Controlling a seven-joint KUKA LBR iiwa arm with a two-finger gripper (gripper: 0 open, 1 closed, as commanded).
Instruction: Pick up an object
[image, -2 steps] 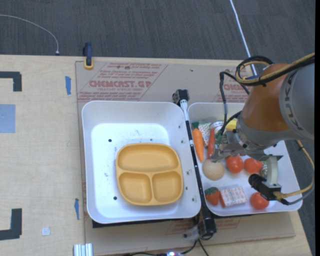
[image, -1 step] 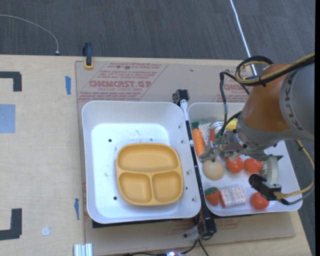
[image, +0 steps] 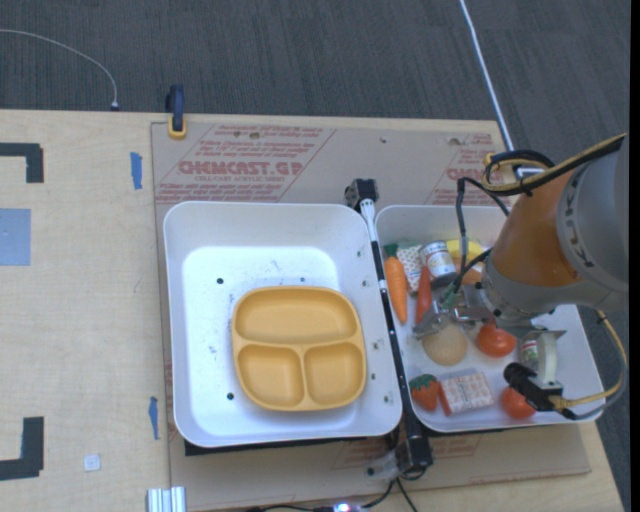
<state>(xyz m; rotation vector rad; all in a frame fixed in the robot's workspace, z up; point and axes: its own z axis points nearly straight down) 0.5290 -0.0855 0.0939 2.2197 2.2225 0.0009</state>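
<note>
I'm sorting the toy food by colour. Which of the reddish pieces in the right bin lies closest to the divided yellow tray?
The long orange carrot, lying along the right bin's left wall, nearest the tray. The tomato-like pieces sit farther right.

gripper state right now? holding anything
gripper: low in the right bin by the carrot and pale round item; open or closed cannot be told.

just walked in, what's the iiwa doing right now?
The arm is reaching into the right bin, which holds a jumble of toy food. Its gripper is low over the pile, beside a carrot and just above a pale round piece. I can't tell whether it has hold of anything. A strawberry and a tomato lie nearby. The left bin holds a yellow divided tray, with nothing in its compartments.
</note>
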